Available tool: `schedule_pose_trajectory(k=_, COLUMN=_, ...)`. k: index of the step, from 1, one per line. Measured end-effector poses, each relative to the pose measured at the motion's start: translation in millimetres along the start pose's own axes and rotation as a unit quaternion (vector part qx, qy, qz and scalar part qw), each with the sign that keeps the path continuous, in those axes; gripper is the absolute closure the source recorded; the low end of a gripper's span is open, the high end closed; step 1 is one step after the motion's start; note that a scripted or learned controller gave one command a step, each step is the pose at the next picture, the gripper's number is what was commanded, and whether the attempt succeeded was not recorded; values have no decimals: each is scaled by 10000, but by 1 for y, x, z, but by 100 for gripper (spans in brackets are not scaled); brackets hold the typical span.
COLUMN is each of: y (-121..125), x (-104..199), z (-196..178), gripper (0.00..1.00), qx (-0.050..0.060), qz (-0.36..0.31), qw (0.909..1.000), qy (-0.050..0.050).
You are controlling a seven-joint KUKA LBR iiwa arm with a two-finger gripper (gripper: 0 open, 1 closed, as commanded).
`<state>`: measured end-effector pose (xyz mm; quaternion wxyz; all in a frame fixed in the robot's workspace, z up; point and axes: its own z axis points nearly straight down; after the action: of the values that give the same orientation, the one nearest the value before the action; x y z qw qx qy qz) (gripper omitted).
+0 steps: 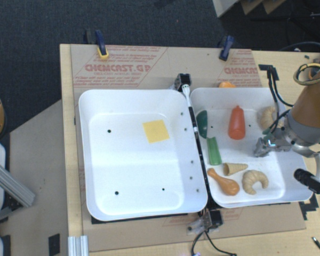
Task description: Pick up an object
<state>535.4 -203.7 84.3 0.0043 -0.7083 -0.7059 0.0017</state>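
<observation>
The right bin [245,101] holds several toy foods. A red-orange bottle-shaped piece [236,123] lies near its middle, and a beige bun [266,117] sits at the right wall. A green spoon-like piece [202,122] and a green stick [214,150] rest along the left wall. Near the front lie a tan cone [236,168], a croissant [255,180] and an orange drumstick [224,181]. My gripper [262,147] hangs low over the right side of this bin, just below the bun and right of the bottle, with nothing seen in it. A yellow square slice [156,131] lies in the left bin [86,143].
The orange-banded arm [309,111] comes in over the right bin's right rim, with cables beside it. A small orange object [226,84] sits just behind the right bin. Blue clamps [101,41] [226,47] hold the board's back edge. A black bracket [183,81] stands between the bins.
</observation>
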Motion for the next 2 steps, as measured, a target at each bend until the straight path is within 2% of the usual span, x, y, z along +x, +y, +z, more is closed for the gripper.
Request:
schedule_pose_trajectory(k=1, y=5, x=-1, z=-11, gripper=100, qx=-48, qz=-8, qw=10000, qy=-25)
schedule_pose_trajectory(k=2, y=5, x=-1, z=-10, gripper=0, qx=-46, qz=-8, qw=10000, qy=-23)
